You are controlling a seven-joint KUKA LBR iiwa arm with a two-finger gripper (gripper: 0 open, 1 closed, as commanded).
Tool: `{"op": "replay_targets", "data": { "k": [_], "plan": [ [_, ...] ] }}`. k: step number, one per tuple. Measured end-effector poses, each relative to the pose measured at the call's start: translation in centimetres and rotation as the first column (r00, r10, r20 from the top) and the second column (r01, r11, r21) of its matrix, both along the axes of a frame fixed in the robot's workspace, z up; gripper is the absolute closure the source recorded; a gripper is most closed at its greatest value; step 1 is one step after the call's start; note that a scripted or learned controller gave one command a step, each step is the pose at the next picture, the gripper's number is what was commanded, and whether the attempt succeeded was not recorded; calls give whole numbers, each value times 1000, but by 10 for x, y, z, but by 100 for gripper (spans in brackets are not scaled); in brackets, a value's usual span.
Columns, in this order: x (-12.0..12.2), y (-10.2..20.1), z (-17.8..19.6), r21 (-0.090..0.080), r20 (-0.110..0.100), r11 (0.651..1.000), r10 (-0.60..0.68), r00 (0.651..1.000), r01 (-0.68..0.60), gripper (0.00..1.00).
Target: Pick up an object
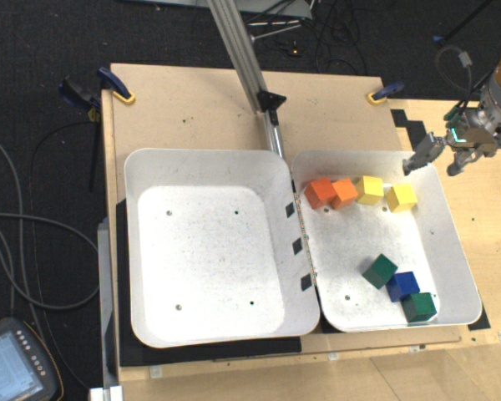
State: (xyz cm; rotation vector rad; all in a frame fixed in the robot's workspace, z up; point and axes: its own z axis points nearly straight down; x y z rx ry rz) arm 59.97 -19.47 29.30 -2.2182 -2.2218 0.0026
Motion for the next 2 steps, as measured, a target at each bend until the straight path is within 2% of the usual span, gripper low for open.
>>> {"op": "replay_targets", "data": {
  "k": [1,2],
  "plan": [
    [1,0,2,-1,3,1000,1,1000,-1,0],
    [2,4,-42,0,-1,1000,0,1000,0,0]
  ]
}}
